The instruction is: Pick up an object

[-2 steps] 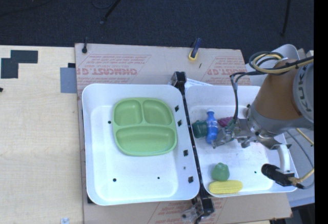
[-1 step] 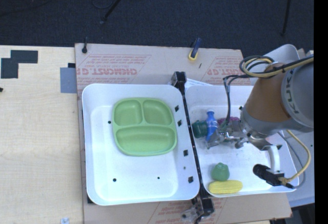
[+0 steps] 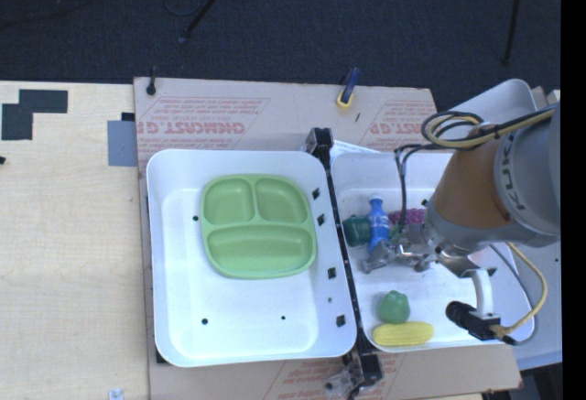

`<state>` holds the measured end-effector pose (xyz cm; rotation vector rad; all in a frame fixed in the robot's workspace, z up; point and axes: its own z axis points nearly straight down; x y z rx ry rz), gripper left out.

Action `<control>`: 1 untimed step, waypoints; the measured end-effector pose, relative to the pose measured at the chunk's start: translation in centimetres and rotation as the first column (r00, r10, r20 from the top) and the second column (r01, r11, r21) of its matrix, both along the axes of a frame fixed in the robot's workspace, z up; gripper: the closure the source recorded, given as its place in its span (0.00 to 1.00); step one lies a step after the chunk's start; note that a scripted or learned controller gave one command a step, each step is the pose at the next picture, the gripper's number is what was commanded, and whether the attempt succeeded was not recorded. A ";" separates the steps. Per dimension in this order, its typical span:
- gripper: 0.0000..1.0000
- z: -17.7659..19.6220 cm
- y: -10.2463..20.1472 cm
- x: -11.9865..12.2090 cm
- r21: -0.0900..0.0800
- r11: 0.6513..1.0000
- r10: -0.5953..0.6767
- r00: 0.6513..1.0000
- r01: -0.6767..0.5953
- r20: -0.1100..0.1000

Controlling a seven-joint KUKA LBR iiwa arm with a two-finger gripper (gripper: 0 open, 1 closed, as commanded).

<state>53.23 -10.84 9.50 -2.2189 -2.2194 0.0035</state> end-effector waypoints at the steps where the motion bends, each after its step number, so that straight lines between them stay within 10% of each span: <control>1: 1.00 -0.1 -0.2 -0.2 0.002 1.000 -0.005 1.000 0.005 -0.002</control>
